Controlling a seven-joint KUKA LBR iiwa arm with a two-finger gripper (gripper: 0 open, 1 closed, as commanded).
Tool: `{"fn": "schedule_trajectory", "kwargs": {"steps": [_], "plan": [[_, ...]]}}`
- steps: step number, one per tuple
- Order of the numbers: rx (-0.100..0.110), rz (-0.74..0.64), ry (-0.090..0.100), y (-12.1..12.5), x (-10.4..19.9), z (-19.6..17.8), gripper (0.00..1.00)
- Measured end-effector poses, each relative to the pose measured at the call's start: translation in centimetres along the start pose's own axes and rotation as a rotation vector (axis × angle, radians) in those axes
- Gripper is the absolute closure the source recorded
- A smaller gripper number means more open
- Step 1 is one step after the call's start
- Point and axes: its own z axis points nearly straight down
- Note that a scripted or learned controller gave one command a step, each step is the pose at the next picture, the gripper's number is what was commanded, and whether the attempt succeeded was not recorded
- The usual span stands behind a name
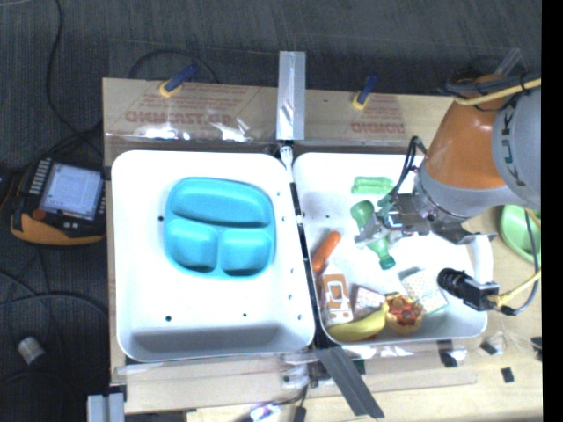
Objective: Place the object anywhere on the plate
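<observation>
A blue plate (217, 224) with three compartments lies in the left bin (141, 323), nothing on it. In the right bin (457, 323), my gripper (390, 224) hangs low over a green bottle (364, 213) that lies tilted, its lower end (385, 257) poking out beneath the gripper. The gripper body hides the middle of the bottle, so whether it is held does not show. The grey arm with its orange band (466, 152) reaches in from the right.
The right bin also holds a pale green block (371, 185), an orange carrot (325, 250), a small printed box (335, 294), a banana (359, 326), a red-orange fruit (404, 311) and a pale packet (424, 287). A ridge (297, 236) divides the bins.
</observation>
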Motion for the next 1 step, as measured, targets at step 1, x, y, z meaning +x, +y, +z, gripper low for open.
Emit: {"fn": "schedule_trajectory", "kwargs": {"steps": [1], "plan": [[0.001, -0.024, 0.001, -1.32, 6.16, 3.25, 1.00]]}}
